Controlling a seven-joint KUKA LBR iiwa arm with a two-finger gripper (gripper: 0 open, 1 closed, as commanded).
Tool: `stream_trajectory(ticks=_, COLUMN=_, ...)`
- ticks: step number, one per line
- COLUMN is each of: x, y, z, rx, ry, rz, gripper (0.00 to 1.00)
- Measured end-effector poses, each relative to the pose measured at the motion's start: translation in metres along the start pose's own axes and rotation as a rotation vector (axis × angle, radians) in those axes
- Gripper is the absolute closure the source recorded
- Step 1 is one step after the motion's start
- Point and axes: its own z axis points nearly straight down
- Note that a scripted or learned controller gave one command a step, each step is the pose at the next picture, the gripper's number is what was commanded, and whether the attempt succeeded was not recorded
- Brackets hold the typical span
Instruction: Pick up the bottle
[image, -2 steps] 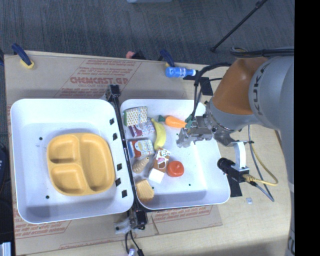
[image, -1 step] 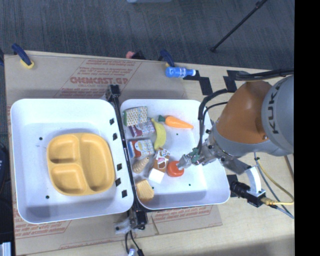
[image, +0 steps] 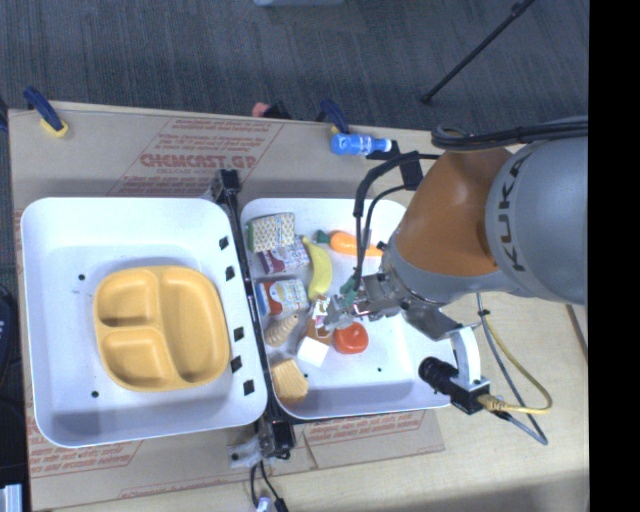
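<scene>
Clutter worries me: my gripper (image: 345, 312) sits low in the right bin (image: 400, 385) among packed items, claw state I cannot tell, and which one is the bottle I cannot tell, so it may snag the banana (image: 319, 268) instead

Bottle (image: 358, 144): small, blue body with a white cap end, lying on its side (cap pointing right). It rests on the cardboard just beyond the right bin's (image: 400, 394) far rim, outside it.
</scene>
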Motion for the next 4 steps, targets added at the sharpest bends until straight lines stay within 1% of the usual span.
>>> stream_trajectory(ticks=1, x=0.029, y=0.003, z=0.038, rx=0.002, ry=0.002, rz=-0.137, gripper=1.00)
stream_trajectory(ticks=2, x=0.098, y=0.015, z=-0.009, rx=0.000, ry=0.000, rz=-0.243, gripper=1.00)
stream_trajectory(ticks=3, x=0.155, y=0.023, z=0.038, rx=0.004, ry=0.001, rz=-0.010, gripper=1.00)
stream_trajectory(ticks=4, x=0.099, y=0.015, z=0.011, rx=-0.001, ry=-0.001, rz=-0.291, gripper=1.00)
